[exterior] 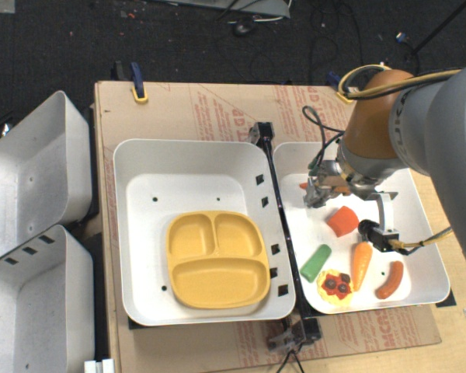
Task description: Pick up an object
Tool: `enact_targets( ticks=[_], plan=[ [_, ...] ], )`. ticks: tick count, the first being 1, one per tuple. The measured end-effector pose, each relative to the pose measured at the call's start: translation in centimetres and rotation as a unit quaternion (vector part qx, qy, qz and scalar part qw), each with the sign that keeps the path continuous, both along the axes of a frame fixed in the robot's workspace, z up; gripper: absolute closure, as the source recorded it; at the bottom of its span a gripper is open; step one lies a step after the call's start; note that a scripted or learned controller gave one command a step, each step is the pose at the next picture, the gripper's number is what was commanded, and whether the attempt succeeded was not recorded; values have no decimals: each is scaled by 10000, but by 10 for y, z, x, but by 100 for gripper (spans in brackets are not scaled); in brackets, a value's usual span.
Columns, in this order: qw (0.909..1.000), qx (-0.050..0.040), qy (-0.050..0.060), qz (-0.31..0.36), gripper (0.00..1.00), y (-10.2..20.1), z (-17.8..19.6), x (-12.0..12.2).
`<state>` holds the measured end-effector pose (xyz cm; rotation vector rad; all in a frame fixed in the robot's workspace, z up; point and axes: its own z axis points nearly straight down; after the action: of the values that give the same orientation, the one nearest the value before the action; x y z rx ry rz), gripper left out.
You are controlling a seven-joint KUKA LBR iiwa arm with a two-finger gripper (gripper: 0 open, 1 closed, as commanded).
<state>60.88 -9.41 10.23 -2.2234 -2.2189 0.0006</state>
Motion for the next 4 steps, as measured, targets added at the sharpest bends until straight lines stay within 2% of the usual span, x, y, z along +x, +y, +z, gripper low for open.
enact_targets(
  ticks=[2,3,4],
  plan=[
    [10000,-8,-33,4,100,-19,102,0],
    [10000,-7,-35,21,100,-20,155,2],
    [10000,1,-6,45,100,43,151,8]
  ],
)
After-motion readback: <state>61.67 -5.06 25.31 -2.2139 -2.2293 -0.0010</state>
